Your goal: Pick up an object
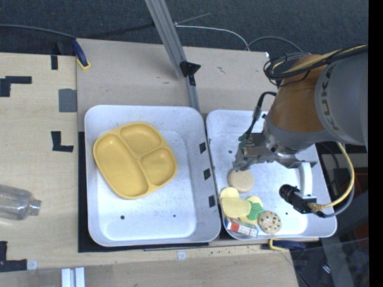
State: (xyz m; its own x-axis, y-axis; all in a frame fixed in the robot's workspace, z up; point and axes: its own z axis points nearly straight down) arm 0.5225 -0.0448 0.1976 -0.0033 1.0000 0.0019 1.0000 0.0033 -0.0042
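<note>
Right now your end effector (244, 159) hangs low over the right bin (311, 232), near its middle-left, and the closest thing to it is the pale round disc (241, 180), which lies just below it toward the near edge of the bench (36, 160). Whether the end effector is released or clenched you cannot tell from this slant; its tips merge with the dark wrist hardware, and nothing is visibly held between them. The disc is round, so it has no long axis to line up with. Just past the disc, nearer the front rim, sits a crowded cluster: a yellow piece (234, 205), a small green piece (255, 210) and a speckled cookie (270, 221), touching or nearly so. The yellow divided plate (134, 158) lies well apart in the left bin (102, 232). You would judge the disc the likely target, a short move toward the front.
</note>
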